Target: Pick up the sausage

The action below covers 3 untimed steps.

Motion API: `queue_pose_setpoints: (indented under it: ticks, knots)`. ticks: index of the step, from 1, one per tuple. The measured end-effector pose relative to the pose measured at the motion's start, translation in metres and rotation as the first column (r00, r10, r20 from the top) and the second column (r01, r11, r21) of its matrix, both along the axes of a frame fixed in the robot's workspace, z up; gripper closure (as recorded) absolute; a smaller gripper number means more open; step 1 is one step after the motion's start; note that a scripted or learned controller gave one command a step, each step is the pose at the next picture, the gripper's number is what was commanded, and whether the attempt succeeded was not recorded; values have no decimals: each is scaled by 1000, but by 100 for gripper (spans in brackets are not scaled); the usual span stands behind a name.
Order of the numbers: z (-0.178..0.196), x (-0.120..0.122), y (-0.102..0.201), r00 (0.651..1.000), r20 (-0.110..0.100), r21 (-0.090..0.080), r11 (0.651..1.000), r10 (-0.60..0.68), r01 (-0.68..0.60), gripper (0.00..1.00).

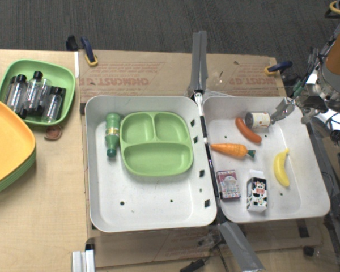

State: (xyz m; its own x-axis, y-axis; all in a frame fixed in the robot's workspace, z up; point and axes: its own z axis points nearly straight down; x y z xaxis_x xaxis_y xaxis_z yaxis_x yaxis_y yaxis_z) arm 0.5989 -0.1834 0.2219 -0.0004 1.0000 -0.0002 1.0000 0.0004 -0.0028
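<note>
The sausage is a short red-orange link lying aslant in the upper middle of the right bin. A small white can lies on its side, touching the sausage's upper end. My gripper hangs over the bin's upper right corner, to the right of the can and clear of the sausage. Its fingers stand open with nothing between them. The grey arm reaches in from the right edge.
In the right bin also lie a carrot, a banana, a pink box and a small milk carton. The left bin holds a green divided plate and a green bottle.
</note>
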Motion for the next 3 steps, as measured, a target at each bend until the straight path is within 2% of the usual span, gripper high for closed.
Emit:
queue_pose_setpoints:
  ticks: [1, 2, 3]
  knots:
    - [-131, 10, 57, 999, 1, 0, 999, -47, 47, 0]
    - [-122, 10, 56, 999, 0, -1, 999, -50, 50, 100]
    - [-31, -23, 103, 999, 1, -1, 999, -40, 40, 100]
